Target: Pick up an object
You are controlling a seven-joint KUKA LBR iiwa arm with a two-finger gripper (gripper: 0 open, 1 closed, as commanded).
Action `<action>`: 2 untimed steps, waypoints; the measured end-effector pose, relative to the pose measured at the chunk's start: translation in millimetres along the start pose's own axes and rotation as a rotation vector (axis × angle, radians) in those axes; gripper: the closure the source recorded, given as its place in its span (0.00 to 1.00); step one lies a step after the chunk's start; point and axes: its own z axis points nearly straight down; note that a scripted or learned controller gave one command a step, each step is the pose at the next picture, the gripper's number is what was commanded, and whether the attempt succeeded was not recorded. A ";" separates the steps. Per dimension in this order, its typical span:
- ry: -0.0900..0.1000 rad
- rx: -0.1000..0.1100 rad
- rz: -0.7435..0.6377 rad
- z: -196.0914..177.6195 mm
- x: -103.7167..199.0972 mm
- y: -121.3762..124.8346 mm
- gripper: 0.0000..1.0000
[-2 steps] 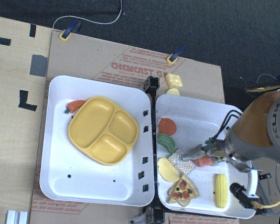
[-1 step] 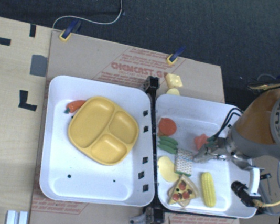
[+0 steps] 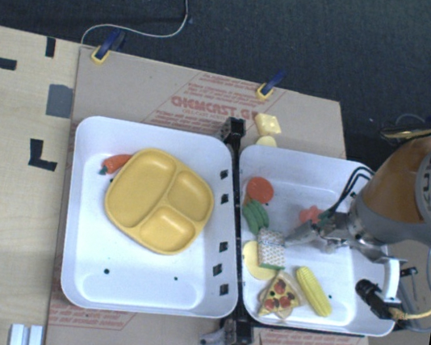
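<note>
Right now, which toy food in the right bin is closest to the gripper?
The small red piece, right beside the gripper. The grey checkered piece lies a little farther off, and the corn and pizza slice farther still.

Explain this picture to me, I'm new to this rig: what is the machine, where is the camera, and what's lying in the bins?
The camera looks down at a slant on two white bins. The grey arm with an orange band comes in from the right; its gripper is low in the right bin, near a small red piece and a checkered cloth. I cannot tell whether it holds anything. That bin also has toy food: a tomato, a green vegetable, a corn cob and a pizza slice. The left bin holds a yellow divided plate and an orange carrot.
</note>
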 end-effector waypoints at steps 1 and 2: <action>-0.006 0.006 -0.002 15.4 15.5 68.8 0.00; -0.007 0.006 -0.004 16.3 51.3 133.8 0.00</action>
